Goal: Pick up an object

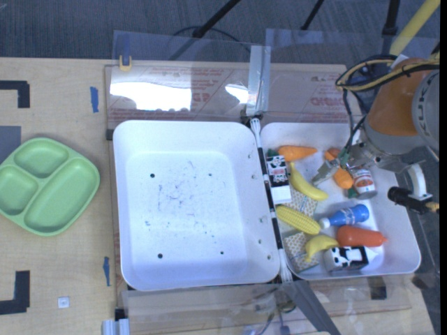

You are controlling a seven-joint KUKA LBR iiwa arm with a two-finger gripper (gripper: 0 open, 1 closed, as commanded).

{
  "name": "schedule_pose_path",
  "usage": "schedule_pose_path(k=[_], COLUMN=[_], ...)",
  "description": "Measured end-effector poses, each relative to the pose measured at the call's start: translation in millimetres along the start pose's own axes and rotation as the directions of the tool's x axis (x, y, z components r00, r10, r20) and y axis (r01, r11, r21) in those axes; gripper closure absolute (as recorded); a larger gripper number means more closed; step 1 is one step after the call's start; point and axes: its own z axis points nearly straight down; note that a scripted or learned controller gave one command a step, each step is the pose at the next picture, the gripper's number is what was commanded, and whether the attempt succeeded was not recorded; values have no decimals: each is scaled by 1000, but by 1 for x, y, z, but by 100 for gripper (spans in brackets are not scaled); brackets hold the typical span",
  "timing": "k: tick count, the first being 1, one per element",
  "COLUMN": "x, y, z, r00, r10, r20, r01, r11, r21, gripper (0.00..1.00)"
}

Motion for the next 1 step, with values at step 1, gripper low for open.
schedule_pose_path(k=[1], x=[-1], y=[1], z=[-9], r00=[1000], r10=[1], r20=[0], r01=[-1], r11=[1000], r21=[0], gripper=[100])
